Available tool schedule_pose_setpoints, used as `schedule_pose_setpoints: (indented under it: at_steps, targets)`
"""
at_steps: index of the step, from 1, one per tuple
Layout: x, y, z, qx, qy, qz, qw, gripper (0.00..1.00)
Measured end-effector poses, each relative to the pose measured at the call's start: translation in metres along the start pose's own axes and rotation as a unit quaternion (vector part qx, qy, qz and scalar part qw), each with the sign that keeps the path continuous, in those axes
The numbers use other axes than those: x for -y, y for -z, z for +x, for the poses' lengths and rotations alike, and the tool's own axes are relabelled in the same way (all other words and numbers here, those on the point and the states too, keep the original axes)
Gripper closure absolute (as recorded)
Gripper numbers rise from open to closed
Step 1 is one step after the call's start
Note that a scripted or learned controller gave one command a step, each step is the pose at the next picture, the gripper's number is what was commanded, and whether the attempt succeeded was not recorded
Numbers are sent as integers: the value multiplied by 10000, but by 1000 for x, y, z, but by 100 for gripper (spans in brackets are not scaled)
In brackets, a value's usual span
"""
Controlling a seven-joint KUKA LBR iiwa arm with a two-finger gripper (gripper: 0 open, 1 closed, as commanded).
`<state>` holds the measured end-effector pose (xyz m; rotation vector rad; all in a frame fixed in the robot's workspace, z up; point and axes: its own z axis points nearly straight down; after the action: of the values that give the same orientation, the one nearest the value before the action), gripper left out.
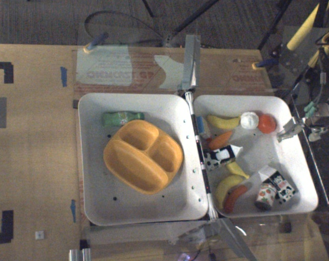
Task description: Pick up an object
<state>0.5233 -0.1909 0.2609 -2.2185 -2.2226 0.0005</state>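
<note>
The right bin (303, 162) holds several small things. A yellow banana (223, 122), a white round lid (249, 120) and a red ball (266, 123) lie along its far side. An orange carrot (221, 140) and a black-and-white carton (218, 156) rest by the left wall. Another banana (228, 186), a red sausage shape (236, 197) and two small patterned cartons (266, 196) (284, 188) sit near the front. My gripper (292, 129) shows as a grey metal piece over the bin's right rim, apart from all of them and with nothing visibly in it.
The left bin (93, 189) holds a large yellow-orange divided plate (143, 155) and a green bottle (122, 117) lying at its far side. A metal divider (199, 162) separates the bins. Cables and stands crowd the right and far edges.
</note>
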Motion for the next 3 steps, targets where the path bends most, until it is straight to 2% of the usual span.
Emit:
schedule_pose_setpoints:
  at_steps: [1,2,3]
  targets:
    - [6,-164,-21,-52,784,-30,9969,0]
    - [-138,-173,-22,-155,1053,247,9940,0]
    - [-143,-160,-26,-74,1014,113,9948,100]
